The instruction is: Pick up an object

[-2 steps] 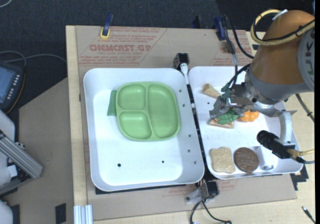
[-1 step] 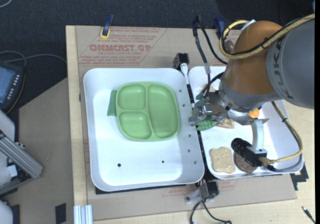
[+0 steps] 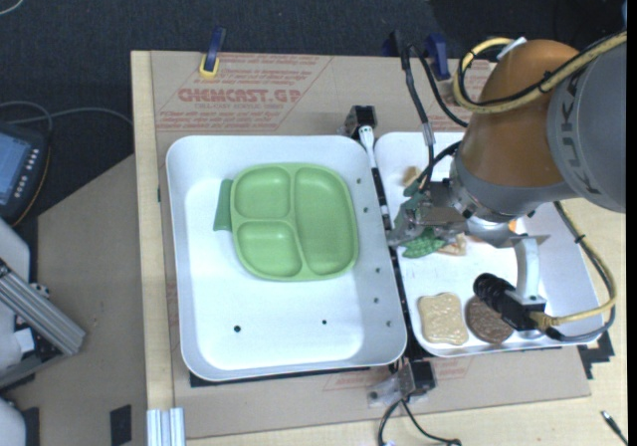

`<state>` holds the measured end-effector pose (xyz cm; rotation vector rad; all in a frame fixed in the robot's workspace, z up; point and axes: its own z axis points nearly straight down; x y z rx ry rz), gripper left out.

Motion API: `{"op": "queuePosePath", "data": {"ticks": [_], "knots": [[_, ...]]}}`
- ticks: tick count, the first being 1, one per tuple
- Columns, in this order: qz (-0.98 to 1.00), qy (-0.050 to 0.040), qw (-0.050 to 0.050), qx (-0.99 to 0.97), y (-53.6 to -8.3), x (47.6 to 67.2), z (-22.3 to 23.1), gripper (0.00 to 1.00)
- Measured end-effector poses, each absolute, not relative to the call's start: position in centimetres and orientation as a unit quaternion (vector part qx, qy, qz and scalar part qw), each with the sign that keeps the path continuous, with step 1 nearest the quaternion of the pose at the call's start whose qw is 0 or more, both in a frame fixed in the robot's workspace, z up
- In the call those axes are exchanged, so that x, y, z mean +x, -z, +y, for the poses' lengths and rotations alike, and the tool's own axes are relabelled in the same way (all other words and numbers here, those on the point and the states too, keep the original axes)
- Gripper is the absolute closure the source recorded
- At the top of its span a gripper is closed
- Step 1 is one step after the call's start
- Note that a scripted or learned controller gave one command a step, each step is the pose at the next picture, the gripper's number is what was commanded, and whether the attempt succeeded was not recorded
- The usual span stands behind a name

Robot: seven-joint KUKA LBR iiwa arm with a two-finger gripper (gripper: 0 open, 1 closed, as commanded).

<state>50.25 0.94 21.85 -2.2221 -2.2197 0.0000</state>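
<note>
The grey arm with the orange band (image 3: 518, 125) reaches over the right-hand shallow white bin (image 3: 396, 150) and covers most of its middle. The gripper (image 3: 423, 220) sits low near that bin's left edge. The wrist hides it from above, so I cannot tell whether it is open, closed or holding anything.

A dark green, crumpled-looking item (image 3: 420, 247) lies just below the gripper against the left edge, partly covered and hard to identify. A small pale tan scrap (image 3: 410, 175) lies near the bin's top left corner. At the bottom edge a tan, rounded-square biscuit-like piece (image 3: 441, 320) sits beside a brown round disc (image 3: 484, 323), which is partly overlapped.

The left-hand shallow white bin (image 3: 189, 235) carries a light green plastic divided plate (image 3: 294, 220) toward its top edge.
</note>
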Motion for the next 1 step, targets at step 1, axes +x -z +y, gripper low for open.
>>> {"op": "queuePosePath", "data": {"ticks": [1], "knots": [[-0.708,0.0009,-0.001,-0.706,-22.69,51.55,1.61,1.00]]}}
